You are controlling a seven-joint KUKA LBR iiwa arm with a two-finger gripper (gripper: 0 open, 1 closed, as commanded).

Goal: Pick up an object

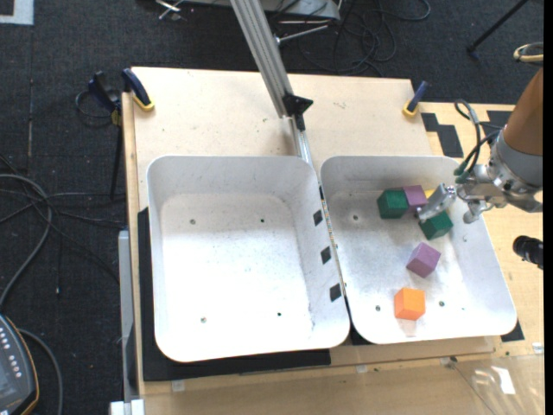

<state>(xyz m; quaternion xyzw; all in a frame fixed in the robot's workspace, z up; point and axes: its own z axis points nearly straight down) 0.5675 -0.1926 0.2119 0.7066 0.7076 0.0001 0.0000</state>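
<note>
The right bin (484, 258) holds several small blocks. A green cube (392, 203) and a purple cube (415, 195) sit together near the bin's back, with a bit of yellow (430, 194) showing behind them. My gripper (437, 206) reaches in from the right and hangs over this cluster. Its tip is right above a second green block (437, 226), touching or nearly touching its top. Another purple cube (423, 258) lies in the bin's middle. An orange cube (409, 303) rests near the front.
The left bin (173, 232) stands beside the right one, sharing a raised middle wall (327, 249). A slanted metal pole (263, 46) rises behind the bins. Clamps (138, 89) mark the bench's back corners.
</note>
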